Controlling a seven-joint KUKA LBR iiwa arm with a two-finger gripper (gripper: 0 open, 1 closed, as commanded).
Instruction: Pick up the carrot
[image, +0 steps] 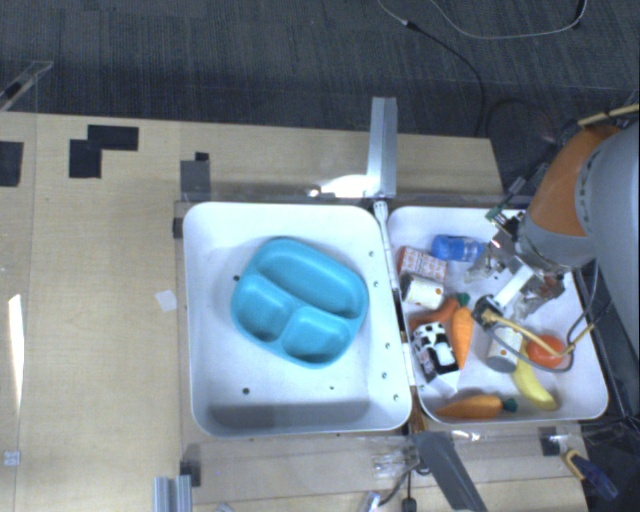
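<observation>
In the camera view the gripper (503, 280) hangs over the upper right part of the right bin (578, 402), low among the clutter. Whether it is open or closed I cannot tell, because the wrist hides it from above, and nothing can be seen in its hold.

The carrot (461, 335) lies near the middle of that bin, down and to the left of the gripper, apart from it, with its thick end up and its point toward the bin's near edge.

The main risk is a wrong pick. A second orange piece with a green tip (470, 406) lies along the near wall and is possibly a carrot too; the picture is too coarse to tell them apart.

The other risk is crowding. A black-and-white toy (435, 348) sits against the carrot's left side and a white cup (425, 293) just above it, so a descent slightly off to the left could strike or drag either one.

A banana (532, 385) and an orange ring (545, 348) lie to the right. A blue bottle (460, 247) and a small box (423, 264) sit further up.

The left bin (200, 300) holds a blue divided plate (300, 300), well clear of the work
</observation>
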